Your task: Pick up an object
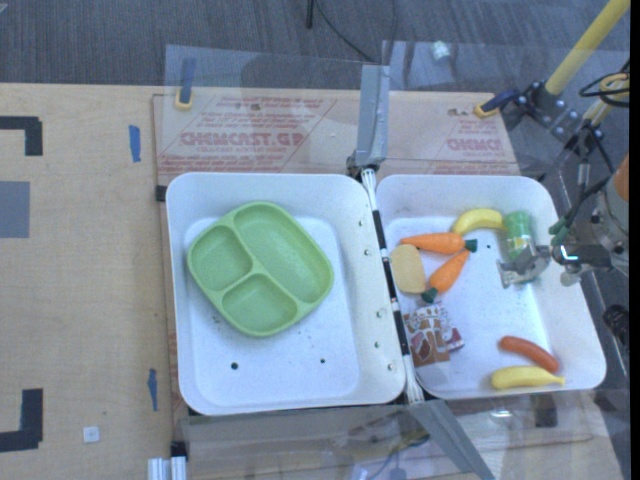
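In the right white bin (575,338), nearest the front edge, a small yellow banana-shaped toy (526,377) lies close to the front right corner, with a red-orange sausage-shaped toy (528,352) just behind it, the two lying near each other. Toward the front left corner of the same bin sits a small red-and-white printed packet (433,334), close to the wall shared with the other bin.

Further back along that left wall rests a pale tan, rounded flat piece (408,268). Beside it an orange toy carrot (448,271) lies at a slant, its dark green end pointing to the front. A second orange toy carrot (437,241) lies just behind, running across the bin. Behind that, a curved yellow toy banana (478,220) sits near the bin's back edge, and a green bottle-like object (517,235) lies just beside its right end.

The grey two-finger gripper (522,271) reaches in over the right edge of this bin and hangs just in front of the green bottle-like object; whether its fingers are apart or together cannot be told, and nothing is seen between them.

The left white bin (200,373) holds a light green plastic divided plate (260,268) with three compartments, set toward its back left part.
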{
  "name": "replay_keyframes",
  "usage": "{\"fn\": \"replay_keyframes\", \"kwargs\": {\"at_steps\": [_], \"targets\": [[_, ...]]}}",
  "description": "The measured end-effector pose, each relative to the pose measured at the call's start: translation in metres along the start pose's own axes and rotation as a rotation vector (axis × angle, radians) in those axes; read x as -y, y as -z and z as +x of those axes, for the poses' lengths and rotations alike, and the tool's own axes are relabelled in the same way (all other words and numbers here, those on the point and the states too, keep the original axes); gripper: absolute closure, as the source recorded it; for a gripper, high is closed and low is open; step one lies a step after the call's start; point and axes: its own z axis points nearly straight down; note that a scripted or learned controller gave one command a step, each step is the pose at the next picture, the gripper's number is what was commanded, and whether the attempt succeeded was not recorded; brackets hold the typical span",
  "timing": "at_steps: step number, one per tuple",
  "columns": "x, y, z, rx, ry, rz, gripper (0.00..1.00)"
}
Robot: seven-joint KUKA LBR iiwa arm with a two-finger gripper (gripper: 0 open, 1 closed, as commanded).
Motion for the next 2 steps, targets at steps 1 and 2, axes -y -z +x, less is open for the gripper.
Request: {"fn": "replay_keyframes", "kwargs": {"at_steps": [1, 2], "targets": [[-0.083, -0.164, 0.028, 0.004, 0.191, -0.011, 0.0], [-0.084, -0.152, 0.024, 0.009, 0.186, -0.018, 1.0]]}}
